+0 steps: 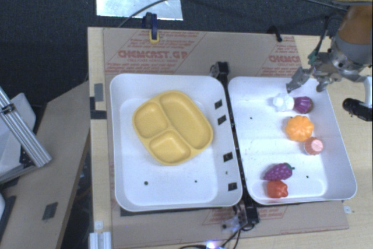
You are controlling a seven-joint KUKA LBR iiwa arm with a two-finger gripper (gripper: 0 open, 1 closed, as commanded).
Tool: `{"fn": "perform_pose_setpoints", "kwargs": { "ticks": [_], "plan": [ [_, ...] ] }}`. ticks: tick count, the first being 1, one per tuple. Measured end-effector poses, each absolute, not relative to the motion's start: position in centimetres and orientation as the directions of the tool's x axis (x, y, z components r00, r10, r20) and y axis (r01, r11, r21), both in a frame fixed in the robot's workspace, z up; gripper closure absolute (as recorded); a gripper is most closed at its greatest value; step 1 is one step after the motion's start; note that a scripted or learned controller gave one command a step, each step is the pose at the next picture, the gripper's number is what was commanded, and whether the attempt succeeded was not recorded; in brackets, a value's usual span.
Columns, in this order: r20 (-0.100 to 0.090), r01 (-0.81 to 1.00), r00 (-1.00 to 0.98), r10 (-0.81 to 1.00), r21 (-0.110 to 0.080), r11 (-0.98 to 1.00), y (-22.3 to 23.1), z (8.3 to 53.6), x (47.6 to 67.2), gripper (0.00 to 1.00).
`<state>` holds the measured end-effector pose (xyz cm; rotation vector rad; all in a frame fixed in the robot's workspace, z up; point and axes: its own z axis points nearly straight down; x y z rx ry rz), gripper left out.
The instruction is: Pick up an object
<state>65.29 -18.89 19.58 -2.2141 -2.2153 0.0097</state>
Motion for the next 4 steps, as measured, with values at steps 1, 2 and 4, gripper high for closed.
{"fn": "perform_pose_setpoints", "kwargs": {
  "ticks": [1,2,4],
  "plan": [
    [-0.001,1.0,-0.003,1.0,0.002,0.003,-18.8,20.4,65.6,0.0],
    [-0.001,1.0,-0.006,1.0,0.001,0.006,-18.1,15.8,66.2,0.0],
    [-0.001,1.0,-0.008,1.0,0.001,0.008,-17.6,8.5,66.2,0.0]
  ]
}}
